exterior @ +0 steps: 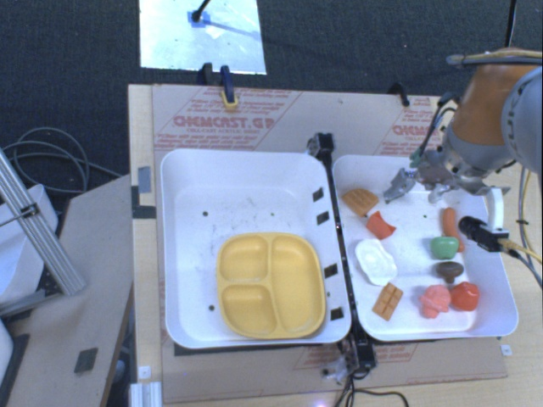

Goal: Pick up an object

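The right bin holds several toy foods. Among them are a tan waffle, a red wedge, a white piece, a brown bar, a pink lump, a red tomato, a brown piece, a green piece and an orange sausage. My gripper hangs over the back of this bin, right of the waffle and above the sausage. Its fingers are spread and hold nothing.
The left bin carries a yellow divided plate. A black divider with clips runs between the bins. A black part with a cable sticks out by the right bin's right wall. A silver sheet lies behind the bench.
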`<state>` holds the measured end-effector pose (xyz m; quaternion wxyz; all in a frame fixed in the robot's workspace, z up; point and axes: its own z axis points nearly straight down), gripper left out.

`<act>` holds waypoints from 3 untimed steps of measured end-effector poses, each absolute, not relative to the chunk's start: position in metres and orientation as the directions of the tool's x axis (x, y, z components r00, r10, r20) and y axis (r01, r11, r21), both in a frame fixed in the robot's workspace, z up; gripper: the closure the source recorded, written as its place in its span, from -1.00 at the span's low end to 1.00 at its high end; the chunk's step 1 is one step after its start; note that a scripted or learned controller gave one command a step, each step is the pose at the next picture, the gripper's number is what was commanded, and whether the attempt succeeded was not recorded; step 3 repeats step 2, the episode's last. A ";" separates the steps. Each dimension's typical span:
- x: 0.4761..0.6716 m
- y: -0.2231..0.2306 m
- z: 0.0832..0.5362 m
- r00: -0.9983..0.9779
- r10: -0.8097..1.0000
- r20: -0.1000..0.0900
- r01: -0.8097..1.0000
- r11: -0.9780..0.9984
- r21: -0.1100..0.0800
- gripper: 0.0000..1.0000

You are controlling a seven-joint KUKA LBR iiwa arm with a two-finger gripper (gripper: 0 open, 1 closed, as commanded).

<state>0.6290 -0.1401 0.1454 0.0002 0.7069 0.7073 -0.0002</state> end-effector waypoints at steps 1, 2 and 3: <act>0.646 -0.141 0.156 -0.004 1.000 0.000 1.000 0.004 0.005 -1.00; 0.640 -0.135 0.144 -0.004 1.000 -0.001 1.000 0.004 0.002 -1.00; 0.640 -0.135 0.144 -0.004 1.000 -0.001 1.000 0.004 0.002 -1.00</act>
